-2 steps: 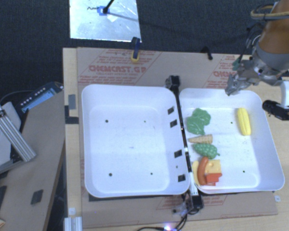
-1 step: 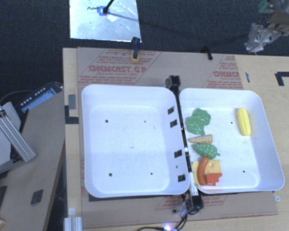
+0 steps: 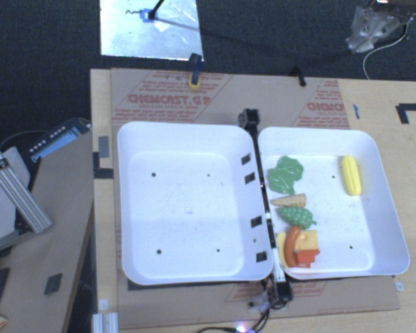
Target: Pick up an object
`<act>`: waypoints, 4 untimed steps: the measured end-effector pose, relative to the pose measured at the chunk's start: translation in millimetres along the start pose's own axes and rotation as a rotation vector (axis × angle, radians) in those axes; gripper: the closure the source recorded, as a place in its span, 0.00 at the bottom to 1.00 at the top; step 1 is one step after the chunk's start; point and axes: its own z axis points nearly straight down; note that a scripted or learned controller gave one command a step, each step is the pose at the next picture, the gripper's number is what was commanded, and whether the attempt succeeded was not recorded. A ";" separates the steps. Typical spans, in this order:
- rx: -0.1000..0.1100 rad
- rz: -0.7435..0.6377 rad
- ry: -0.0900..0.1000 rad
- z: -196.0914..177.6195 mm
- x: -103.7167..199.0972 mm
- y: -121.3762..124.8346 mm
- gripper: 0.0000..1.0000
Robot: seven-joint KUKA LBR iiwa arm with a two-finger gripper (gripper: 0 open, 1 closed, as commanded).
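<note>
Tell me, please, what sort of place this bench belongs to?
Probably a robotics lab set up for grasping trials: two white bins taped onto a cardboard sheet, toy food such as a plastic corn cob, and loose cables.

In the right bin (image 3: 381, 186), what may be a corn cob (image 3: 351, 175) lies right of clustered toys (image 3: 293, 210).

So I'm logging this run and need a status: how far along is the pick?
Nothing looks done yet. All the toy foods lie in the right bin: the yellow corn alone near the far side, the green leafy piece, the cone, a second green piece and the orange and red pieces clustered by the divider. The arm sits at the top right, away from the bins. Approach, grasp and lift all remain.
</note>
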 end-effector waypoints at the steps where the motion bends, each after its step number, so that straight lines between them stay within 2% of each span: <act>1: 0.001 0.001 0.000 -47.3 16.1 -0.9 1.00; 2: 0.008 0.000 0.002 -44.7 37.8 -48.1 1.00; 4: 0.008 0.000 0.002 -45.4 91.1 -135.4 1.00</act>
